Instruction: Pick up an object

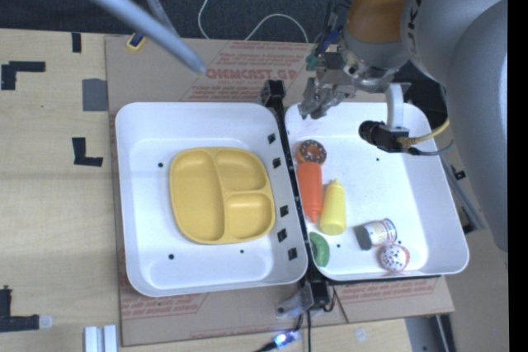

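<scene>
We see arm (445, 21) reaching over right bin (429, 185); left bin (140, 177) holds yellow tray (221, 195). Gripper (318, 105) hovers at right bin's far-left corner, nothing pinched; whether spread or pressed together, we cannot tell. Carrot (310, 190) touches bottle (333, 208), donut (312, 151) just above. We judge risk: crowded items, fingers may strike neighbour or divider, slip.
</scene>
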Robot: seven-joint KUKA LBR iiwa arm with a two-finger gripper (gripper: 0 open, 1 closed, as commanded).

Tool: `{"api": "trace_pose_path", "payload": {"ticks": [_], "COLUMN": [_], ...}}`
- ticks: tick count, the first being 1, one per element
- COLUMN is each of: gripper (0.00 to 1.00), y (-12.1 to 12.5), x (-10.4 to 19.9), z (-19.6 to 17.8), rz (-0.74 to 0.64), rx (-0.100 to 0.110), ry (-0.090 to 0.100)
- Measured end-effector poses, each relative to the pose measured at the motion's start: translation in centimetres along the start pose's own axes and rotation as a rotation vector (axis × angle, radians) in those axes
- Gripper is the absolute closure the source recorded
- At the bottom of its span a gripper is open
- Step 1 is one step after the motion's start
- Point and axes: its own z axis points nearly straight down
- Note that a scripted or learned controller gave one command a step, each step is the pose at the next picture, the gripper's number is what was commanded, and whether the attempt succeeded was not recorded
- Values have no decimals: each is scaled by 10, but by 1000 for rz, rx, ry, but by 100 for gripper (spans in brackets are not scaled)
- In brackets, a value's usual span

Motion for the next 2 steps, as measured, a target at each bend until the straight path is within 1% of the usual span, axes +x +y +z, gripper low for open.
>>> {"api": "trace_pose_path", "payload": {"ticks": [1, 2], "gripper": [100, 100], "y": [-5, 8], "x": [54, 110], "z": [6, 22], "rz": [-1, -1], "rx": [0, 0], "ry": [0, 0]}}
